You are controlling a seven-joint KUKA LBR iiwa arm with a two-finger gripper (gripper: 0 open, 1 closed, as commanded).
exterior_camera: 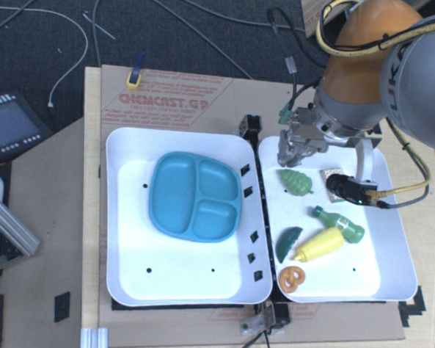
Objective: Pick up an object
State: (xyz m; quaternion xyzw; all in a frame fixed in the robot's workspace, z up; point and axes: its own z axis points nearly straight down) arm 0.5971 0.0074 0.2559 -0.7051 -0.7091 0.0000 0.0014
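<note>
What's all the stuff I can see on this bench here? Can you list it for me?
Bins: two, white, side by side on the bench.
Divided plate: one, blue, in the left bin.
Bumpy toy: one, green, right bin, just under the gripper.
Bottle: one, green, right bin.
Yellow toy: one, yellow, beside the bottle.
Curved wedge: one, dark green, right bin.
Pretzel: one, orange-brown, near front edge of the right bin.
Gripper: one, grey metal, above the right bin's far side.

right bin (387,287) crowded, blue tray (196,196) mid-left bin (124,259)
</note>
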